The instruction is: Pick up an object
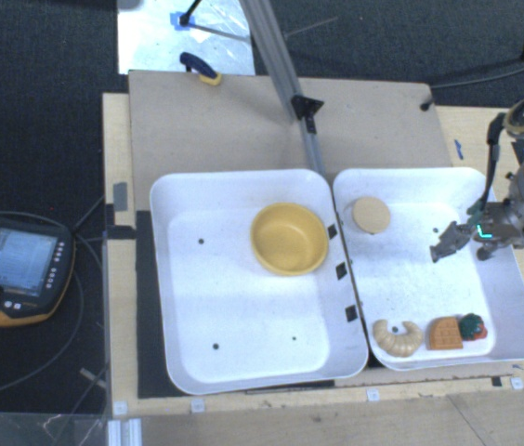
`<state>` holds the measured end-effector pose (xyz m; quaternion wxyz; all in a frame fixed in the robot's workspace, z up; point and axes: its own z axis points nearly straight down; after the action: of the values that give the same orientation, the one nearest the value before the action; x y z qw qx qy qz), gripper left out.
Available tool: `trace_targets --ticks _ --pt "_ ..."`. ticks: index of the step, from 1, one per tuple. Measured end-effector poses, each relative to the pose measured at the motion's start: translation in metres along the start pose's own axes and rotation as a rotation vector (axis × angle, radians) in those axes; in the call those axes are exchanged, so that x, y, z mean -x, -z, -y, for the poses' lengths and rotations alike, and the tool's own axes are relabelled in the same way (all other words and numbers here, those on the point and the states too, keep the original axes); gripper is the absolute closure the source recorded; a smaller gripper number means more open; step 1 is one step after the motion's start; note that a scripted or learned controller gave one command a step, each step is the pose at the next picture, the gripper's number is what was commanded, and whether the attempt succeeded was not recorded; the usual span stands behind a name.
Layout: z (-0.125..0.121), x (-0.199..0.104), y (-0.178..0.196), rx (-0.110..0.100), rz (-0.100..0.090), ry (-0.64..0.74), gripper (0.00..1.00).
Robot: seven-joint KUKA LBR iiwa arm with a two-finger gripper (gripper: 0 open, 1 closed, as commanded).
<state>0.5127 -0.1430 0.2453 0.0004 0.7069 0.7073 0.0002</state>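
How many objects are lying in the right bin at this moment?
4: a tan round disc near its far left corner, and along the near edge a cream curved piece, an orange block and a small green-red piece.

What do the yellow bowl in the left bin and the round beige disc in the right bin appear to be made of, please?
The yellow bowl looks like smooth moulded plastic: even colour with a soft sheen on its rim. The round beige disc looks matte, possibly wood or cork; its flat, dull, pale top suggests this, but the view leaves it open.
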Motion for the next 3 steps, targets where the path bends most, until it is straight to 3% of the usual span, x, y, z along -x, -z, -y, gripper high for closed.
trace_targets --ticks 1,3 --pt "0.0 0.0 0.0 0.0 0.0 0.0 0.0" --pt "0.003 -0.01 -0.105 -0.003 -0.001 0.0 0.0"
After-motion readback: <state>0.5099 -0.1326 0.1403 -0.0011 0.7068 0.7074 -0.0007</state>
